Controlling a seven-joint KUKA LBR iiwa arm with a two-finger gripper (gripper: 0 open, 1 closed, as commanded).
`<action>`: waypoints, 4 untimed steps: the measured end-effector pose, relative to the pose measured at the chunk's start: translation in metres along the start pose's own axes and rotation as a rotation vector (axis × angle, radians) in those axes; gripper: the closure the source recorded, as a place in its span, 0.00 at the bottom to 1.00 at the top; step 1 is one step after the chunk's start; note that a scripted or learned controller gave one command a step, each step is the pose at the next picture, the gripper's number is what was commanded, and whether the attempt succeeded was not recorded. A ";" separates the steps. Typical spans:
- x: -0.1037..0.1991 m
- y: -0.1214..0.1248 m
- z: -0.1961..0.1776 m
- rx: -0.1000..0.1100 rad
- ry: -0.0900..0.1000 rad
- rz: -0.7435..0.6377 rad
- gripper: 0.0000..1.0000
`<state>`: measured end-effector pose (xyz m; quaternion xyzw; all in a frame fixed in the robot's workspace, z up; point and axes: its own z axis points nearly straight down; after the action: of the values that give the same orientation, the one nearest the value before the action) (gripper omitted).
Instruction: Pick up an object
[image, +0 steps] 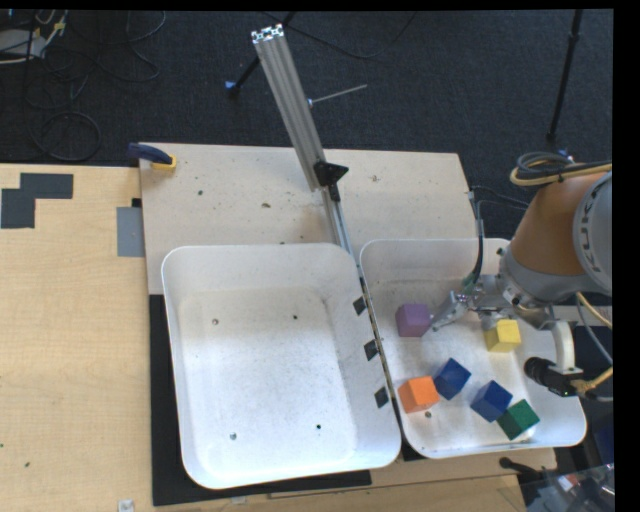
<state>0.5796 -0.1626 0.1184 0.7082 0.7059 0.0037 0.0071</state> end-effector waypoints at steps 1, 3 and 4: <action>-0.001 -0.004 -0.004 0.013 0.004 0.008 1.00; -0.009 -0.009 -0.084 0.015 0.005 0.002 1.00; 0.050 -0.009 -0.097 0.018 0.008 -0.008 1.00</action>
<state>0.5689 -0.1126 0.2148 0.7053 0.7089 0.0004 -0.0022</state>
